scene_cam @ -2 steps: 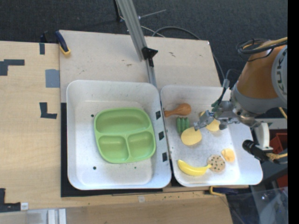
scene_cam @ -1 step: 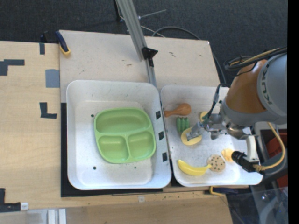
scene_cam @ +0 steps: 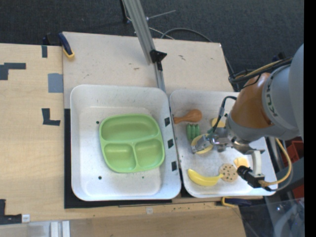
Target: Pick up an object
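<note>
My gripper (scene_cam: 202,144) is low in the right bin (scene_cam: 180,102), near its middle. A small yellow object (scene_cam: 198,147) shows right at the gripper's tip, partly hidden by it. Just left of the tip stands a green ridged object (scene_cam: 192,131). A brown drumstick-shaped toy (scene_cam: 189,116) lies beyond that, toward the bin's far side. A yellow banana (scene_cam: 202,178) lies along the near wall, with a round tan cracker (scene_cam: 227,172) and a yellow piece (scene_cam: 241,162) to its right.
The left bin (scene_cam: 84,132) holds a green divided plate (scene_cam: 132,143). A grey metal pole (scene_cam: 140,23) slants over the bench behind the bins. The arm's orange band (scene_cam: 249,105) and cables hang over the right bin's right side.
</note>
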`<state>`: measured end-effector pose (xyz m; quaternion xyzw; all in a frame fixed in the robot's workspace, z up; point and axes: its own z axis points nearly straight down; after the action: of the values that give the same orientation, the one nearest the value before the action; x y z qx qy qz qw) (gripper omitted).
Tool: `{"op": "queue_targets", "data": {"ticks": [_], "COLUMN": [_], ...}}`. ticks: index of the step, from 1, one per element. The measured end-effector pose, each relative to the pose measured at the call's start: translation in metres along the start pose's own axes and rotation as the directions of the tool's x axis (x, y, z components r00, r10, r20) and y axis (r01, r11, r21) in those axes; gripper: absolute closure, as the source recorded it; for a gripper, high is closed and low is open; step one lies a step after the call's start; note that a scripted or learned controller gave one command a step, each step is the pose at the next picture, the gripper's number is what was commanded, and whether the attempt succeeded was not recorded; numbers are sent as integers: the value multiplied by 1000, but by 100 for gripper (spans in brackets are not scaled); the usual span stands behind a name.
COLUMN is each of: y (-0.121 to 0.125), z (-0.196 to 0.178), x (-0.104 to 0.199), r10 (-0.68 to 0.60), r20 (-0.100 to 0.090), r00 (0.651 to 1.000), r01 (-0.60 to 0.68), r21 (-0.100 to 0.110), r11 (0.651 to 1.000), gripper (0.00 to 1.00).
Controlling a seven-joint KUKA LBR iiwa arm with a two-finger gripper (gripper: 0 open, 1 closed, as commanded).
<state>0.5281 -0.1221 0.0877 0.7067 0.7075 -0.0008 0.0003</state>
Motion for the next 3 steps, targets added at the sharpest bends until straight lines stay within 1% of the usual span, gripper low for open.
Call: {"op": "queue_targets", "data": {"ticks": [1, 2, 3], "y": [0, -5, 0], "z": [-11, -72, -134], "x": [1, 1, 2], "r10": [-2, 0, -1], "r20": [-2, -1, 0], "r00": [1000, 1000, 1000], "r01": [2, 0, 1], "r21": [1, -4, -5], "r11": [1000, 1000, 1000], "gripper": [100, 100, 100]}}
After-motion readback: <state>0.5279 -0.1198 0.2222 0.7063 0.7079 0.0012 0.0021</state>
